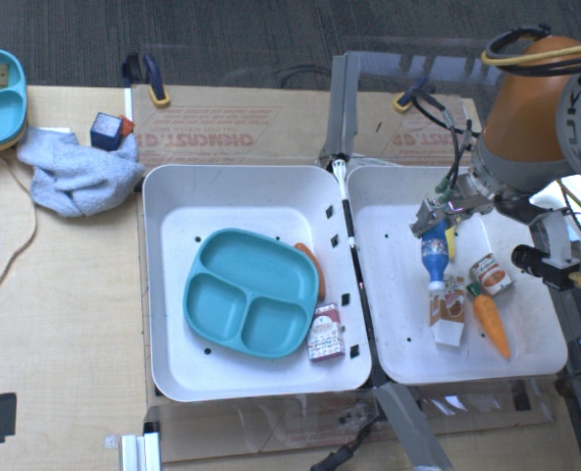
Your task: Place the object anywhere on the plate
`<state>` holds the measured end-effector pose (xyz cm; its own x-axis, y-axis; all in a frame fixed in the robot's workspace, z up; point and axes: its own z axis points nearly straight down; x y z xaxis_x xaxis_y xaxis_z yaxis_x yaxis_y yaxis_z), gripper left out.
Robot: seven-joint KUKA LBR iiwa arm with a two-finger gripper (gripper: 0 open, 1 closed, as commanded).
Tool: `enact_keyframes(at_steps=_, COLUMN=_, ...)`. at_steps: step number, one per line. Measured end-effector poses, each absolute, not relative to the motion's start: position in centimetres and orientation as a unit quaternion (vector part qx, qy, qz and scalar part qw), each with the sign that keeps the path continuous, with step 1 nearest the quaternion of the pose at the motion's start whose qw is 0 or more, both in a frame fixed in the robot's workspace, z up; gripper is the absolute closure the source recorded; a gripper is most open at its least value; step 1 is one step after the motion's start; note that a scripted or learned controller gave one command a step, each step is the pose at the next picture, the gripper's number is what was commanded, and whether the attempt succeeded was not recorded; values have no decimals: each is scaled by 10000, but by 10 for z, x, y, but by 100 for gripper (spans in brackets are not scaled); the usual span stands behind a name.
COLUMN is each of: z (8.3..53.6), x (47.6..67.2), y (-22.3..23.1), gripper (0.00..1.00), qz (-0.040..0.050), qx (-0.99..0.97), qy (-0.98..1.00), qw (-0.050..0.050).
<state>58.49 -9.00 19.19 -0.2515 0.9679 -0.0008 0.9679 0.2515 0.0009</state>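
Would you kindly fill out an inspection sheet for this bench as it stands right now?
Surface: wooden bench bearing a left bin and a right bin, side by side.
Job's things: teal plate in the left bin; bottle, carton, carrot and small can in the right bin.
Clutter: small packet and an orange item beside the plate; grey cloth, blue cube.
Grippers: gripper low over the bottle's top; grasp cannot be told.
Cables: yellow hose and black wires on the arm; cord at left.
Surroundings: dark carpet.
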Motion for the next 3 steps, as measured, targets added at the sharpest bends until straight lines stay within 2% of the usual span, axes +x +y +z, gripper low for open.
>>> enact_keyframes(at_steps=1, z=192, x=596, y=-18, gripper=100, qz=-3, qx=5630, qy=8264, qw=7)
enact_keyframes(at_steps=2, z=191, x=544, y=58, gripper=100, qz=-9, qx=5937, qy=8047, qw=-2)
enact_keyframes(at_steps=3, z=191, x=544, y=58, gripper=0, qz=-9, qx=5941, qy=8044, qw=-2)
